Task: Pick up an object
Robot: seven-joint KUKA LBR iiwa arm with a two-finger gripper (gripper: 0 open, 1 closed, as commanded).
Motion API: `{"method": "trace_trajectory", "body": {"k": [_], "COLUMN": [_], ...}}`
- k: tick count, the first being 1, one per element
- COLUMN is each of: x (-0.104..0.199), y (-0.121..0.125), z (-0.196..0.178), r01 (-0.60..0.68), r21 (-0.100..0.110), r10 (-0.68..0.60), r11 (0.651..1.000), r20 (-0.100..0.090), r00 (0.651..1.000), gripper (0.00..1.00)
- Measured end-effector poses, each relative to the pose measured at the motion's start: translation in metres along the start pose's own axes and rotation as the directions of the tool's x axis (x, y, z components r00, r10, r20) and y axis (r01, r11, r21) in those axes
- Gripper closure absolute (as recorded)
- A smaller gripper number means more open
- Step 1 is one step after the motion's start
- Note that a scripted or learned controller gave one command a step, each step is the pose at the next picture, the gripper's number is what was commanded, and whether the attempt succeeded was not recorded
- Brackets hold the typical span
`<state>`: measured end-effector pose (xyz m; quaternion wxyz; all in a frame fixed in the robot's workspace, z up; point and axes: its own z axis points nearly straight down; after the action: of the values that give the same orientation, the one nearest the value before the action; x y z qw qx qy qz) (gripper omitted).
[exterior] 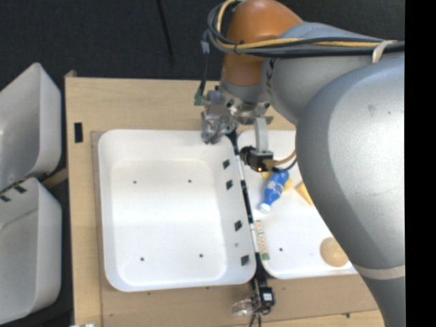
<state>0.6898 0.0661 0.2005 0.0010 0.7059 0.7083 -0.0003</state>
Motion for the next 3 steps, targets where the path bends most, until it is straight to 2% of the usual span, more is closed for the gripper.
{"method": "trace_trajectory", "body": {"k": [1, 2, 3], "x": [0.033, 0.027, 0.073], "y": [-0.052, -0.075, -0.072], "z": [0.086, 0.093, -0.046], "r01": [0.001, -0.005, 0.004], "r21": [0.011, -0.019, -0.018], "r10": [-0.001, 0.005, -0.004], "r11": [1.000, 1.000, 1.000], "r20": [-0.002, -0.003, -0.007], "r00": [1.000, 1.000, 1.000], "gripper": [1.00, 1.00, 1.00]}}
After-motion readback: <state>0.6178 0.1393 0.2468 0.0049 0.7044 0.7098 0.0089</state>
